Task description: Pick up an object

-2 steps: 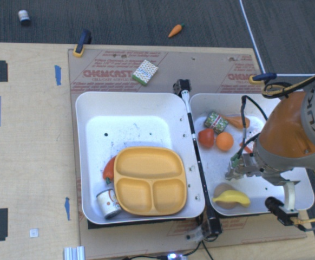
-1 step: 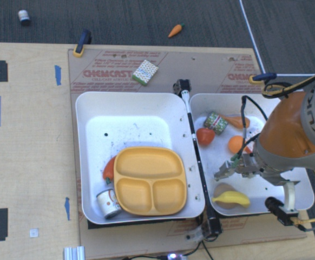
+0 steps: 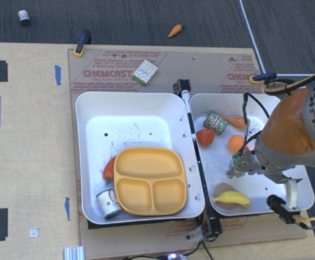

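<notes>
The right bin [image 3: 303, 196] holds a red tomato [image 3: 205, 137], a green can [image 3: 216, 122], an orange carrot [image 3: 236, 122], an orange ball [image 3: 235, 143], a yellow banana [image 3: 232, 199] and a tan piece [image 3: 223, 189] behind the banana. My gripper [image 3: 237, 166] hangs low over the middle of this bin, just below the orange ball and above the banana. The wrist hides its tip, and I see nothing held in it.
The left bin [image 3: 87, 123] carries a yellow divided plate [image 3: 149, 179], with a red item [image 3: 109, 169] and a small can [image 3: 107, 202] partly under its left edge. A green-white box [image 3: 145, 71] lies on the cardboard behind the bins. A black clamp [image 3: 182, 86] sits between the bins.
</notes>
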You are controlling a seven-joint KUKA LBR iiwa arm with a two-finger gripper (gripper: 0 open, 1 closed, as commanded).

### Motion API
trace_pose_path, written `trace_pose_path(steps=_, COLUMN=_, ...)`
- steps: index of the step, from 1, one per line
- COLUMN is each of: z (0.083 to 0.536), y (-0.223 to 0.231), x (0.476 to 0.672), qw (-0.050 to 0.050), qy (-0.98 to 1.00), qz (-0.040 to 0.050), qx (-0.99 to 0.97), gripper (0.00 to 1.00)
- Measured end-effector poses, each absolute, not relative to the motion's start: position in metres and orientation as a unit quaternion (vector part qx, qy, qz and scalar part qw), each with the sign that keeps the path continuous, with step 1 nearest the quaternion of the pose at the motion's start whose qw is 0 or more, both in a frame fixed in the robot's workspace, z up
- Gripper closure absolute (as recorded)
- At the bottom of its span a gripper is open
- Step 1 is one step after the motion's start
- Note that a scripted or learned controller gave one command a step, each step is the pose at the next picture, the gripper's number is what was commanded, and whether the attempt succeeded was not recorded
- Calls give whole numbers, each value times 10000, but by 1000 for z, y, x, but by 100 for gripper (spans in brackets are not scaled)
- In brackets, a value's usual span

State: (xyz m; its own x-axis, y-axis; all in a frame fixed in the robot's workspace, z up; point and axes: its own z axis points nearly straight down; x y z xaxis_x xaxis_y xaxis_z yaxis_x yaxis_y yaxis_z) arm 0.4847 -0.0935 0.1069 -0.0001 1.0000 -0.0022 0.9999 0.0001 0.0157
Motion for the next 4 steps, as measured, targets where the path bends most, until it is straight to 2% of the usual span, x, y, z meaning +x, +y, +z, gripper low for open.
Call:
trace_pose_path(steps=1, z=107, y=-94, x=485, qw=62, qy=7072, qz=47, qx=7070, gripper=0)
trace_pose_path(steps=2, z=86, y=-95, x=482, qw=-3, qy=7072, qz=9, qx=7070, gripper=0)
trace_pose_path(steps=3, z=97, y=-96, x=484, qw=24, qy=7071, qz=20, qx=7071, gripper=100)
trace_pose_path(steps=4, z=97, y=-96, x=484, qw=23, qy=7070, qz=19, qx=7072, gripper=0)
